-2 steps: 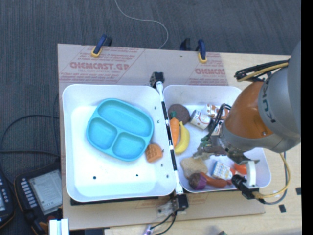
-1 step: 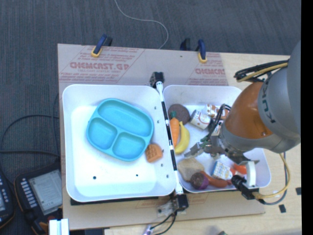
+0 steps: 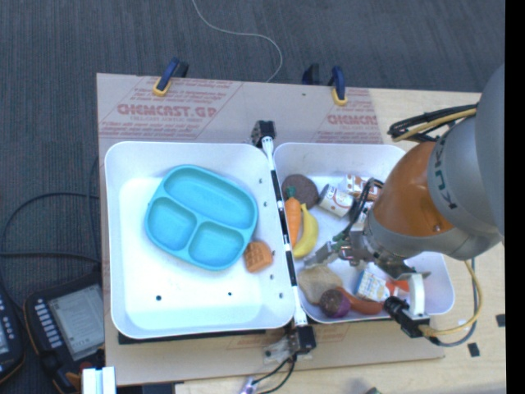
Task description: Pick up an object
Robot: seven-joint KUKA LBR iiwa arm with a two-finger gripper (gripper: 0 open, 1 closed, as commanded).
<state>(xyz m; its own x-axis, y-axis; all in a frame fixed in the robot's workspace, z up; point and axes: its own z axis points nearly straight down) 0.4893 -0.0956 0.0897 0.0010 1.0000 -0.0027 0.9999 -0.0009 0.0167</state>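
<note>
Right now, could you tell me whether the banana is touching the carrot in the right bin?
Touching. The camera view shows the banana lying directly against the carrot, with no white bin floor visible between them.

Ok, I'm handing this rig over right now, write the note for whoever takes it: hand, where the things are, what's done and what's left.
Hand: down in the right bin, over its middle; whether it is open or shut can't be made out, and nothing is seen held.
Right bin: banana and carrot along the left wall, dark round piece above them, small can near the top, tan lump and dark red ball at the bottom, a packet under the arm.
Left bin: blue divided plate and an orange-brown piece beside it.
Done: reach into the bin.
Left: grasp and lift one object.
</note>
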